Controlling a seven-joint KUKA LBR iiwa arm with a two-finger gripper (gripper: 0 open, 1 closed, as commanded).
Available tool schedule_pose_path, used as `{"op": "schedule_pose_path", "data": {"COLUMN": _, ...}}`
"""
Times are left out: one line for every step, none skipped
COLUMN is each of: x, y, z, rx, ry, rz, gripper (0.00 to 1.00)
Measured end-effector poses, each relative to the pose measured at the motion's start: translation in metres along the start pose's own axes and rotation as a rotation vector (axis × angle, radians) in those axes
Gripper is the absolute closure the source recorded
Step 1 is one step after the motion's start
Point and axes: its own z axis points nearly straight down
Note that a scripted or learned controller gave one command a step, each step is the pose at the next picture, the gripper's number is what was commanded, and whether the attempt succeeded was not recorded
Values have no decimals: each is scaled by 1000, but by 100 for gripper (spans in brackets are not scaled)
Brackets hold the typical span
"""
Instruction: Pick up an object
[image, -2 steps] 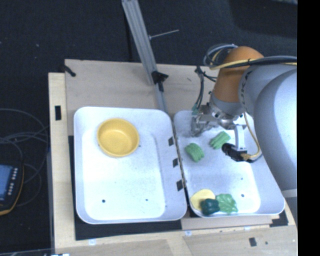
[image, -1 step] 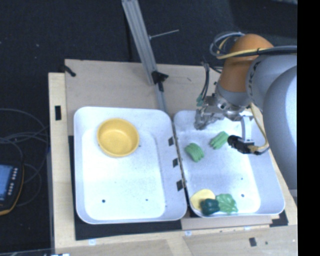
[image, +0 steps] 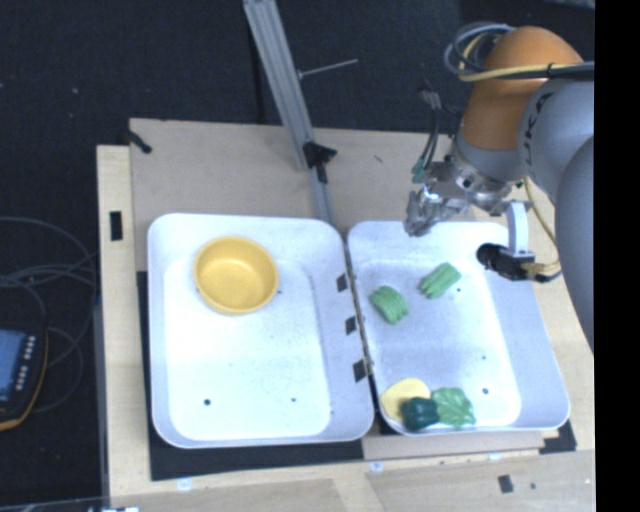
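Above the right bin's (image: 520, 330) far rim, the tool (image: 421, 222) hangs, grip unreadable; descending there risks striking the rim, missing the green pieces (image: 439, 280).

Two bins sit side by side on the bench (image: 120, 300). The left bin (image: 250, 400) holds a bowl (image: 236, 274) at its ten o'clock. In the right bin (image: 520, 330), two items (image: 389, 304) (image: 439, 280) lie near each other toward eleven o'clock, and a cluster (image: 428, 405) sits at seven o'clock. The gripper (image: 421, 216) is above that bin's twelve o'clock rim.
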Motion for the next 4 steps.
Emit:
{"op": "schedule_pose_path", "data": {"x": 3, "y": -3, "z": -45, "rx": 1, "ry": 0, "rz": 0, "gripper": 100}}
{"op": "schedule_pose_path", "data": {"x": 40, "y": -29, "z": -44, "rx": 5, "ry": 0, "rz": -2, "gripper": 100}}
{"op": "schedule_pose_path", "data": {"x": 83, "y": -49, "z": -50, "rx": 5, "ry": 1, "rz": -3, "gripper": 100}}
{"op": "schedule_pose_path", "data": {"x": 125, "y": -76, "z": -51, "rx": 5, "ry": 1, "rz": -3, "gripper": 100}}
